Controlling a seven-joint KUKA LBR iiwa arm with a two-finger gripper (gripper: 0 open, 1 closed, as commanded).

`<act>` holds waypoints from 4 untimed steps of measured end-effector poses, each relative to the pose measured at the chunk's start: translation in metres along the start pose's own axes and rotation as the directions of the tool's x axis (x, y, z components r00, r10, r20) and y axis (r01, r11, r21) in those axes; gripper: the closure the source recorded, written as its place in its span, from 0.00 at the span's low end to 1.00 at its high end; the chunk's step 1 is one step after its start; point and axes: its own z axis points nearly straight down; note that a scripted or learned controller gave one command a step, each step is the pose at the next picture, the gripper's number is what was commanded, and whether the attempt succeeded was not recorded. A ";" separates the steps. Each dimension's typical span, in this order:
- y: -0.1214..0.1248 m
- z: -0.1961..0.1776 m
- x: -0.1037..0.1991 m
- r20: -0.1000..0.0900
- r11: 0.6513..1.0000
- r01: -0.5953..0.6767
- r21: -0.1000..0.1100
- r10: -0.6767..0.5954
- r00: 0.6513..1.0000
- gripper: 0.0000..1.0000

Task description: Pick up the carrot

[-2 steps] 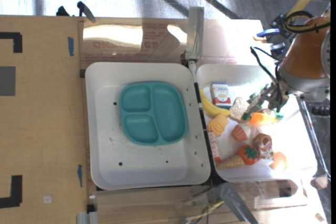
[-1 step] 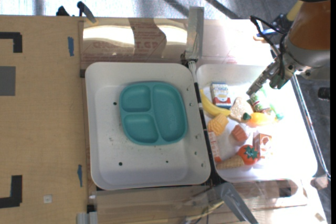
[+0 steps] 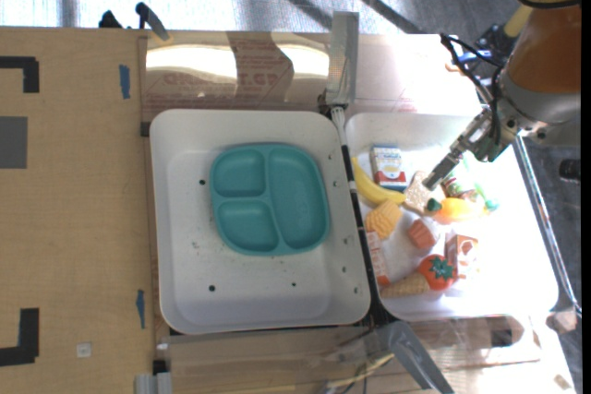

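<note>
The carrot (image 3: 452, 210) is a small orange toy with a green leafy end pointing right, lying in the middle of the right bin (image 3: 531, 235). My gripper (image 3: 433, 177) reaches down into that bin from the upper right. Its tip hangs just above and left of the carrot, close over a tan cracker-like piece (image 3: 417, 197). Nothing visibly hangs from the gripper.
The left bin (image 3: 175, 272) holds a teal divided plate (image 3: 270, 197). Around the carrot lie a yellow banana (image 3: 371, 189), a small carton (image 3: 389, 167), an orange chunk (image 3: 421, 234), a red tomato (image 3: 437, 271) and a red-white box (image 3: 461, 253). Cables (image 3: 466, 60) hang by the arm.
</note>
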 end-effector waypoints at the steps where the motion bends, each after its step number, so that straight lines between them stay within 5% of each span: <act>1: -0.008 0.126 0.027 0.009 0.998 0.070 -0.006 -0.070 0.998 0.00; 2: 0.055 0.040 0.063 0.003 0.994 0.112 -0.006 -0.112 0.994 0.00; 3: -0.039 0.024 0.049 0.001 0.999 0.051 0.001 -0.051 0.999 0.00; 4: -0.005 0.045 0.080 -0.005 0.924 -0.383 0.005 0.383 0.924 0.00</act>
